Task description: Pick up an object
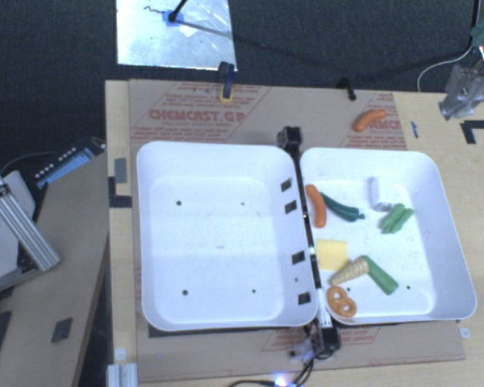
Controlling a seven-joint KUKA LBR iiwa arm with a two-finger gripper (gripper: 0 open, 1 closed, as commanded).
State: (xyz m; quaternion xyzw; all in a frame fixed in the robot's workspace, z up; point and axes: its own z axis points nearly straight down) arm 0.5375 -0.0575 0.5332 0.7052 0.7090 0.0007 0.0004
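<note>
The end effector (468, 87) sits at the far right of the view, above the bare worktop (468, 192) beyond the back right corner of the right bin (444, 216); it shows as a blurred grey metal shape, and whether it is wide or narrow cannot be told. Nothing can be seen held in it, and it is well apart from every object in the bins.

Nearest to it, outside the bins, an orange sausage-shaped piece (369, 120) lies on the brown cardboard sheet (194, 111) just behind the right bin.

The things to pick lie in the right bin, mostly in its left and middle parts. A small pale lilac piece (377, 193) rests near the back, with a light green pod (396, 218) just in front of it. Toward the left wall an orange carrot-like piece (315, 205) lies beside a dark green pepper-like piece (341, 209), the two touching or nearly so. In front of them lies a yellow square slice (331, 255). Nearer the front, a tan cone (349, 271) meets a green stick (381, 275) at an angle, and a pretzel (341, 302) sits at the front left corner.

The left bin (218, 240) adjoins the right one, black clips (290, 208) running along the shared edge
</note>
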